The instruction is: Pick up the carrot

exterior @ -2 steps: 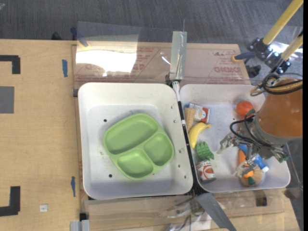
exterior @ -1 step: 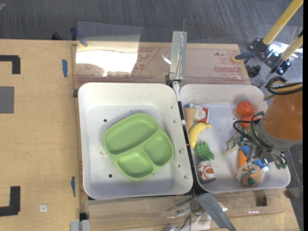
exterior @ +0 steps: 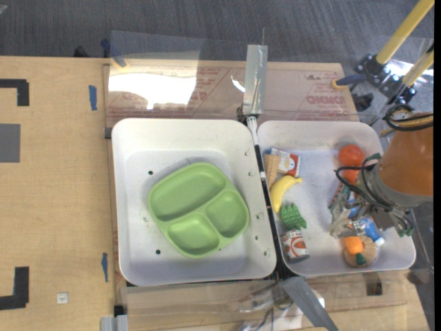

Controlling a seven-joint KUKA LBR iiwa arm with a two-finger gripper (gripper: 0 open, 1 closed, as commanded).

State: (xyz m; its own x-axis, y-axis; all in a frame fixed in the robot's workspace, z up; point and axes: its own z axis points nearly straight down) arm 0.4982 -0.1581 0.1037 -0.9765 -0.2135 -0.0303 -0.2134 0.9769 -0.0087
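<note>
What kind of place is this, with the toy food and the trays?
Probably a robotics test bench in a lab, not a kitchen. A robot arm reaches over two white bins on a plywood table; one holds a green divided plate, the other toy food such as a banana.

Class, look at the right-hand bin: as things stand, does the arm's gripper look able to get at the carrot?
Probably yes. The gripper is low in the right bin, just above the carrot near the bin's front edge. Nothing lies over the carrot; a brownish item touching it could crowd the grasp.
</note>
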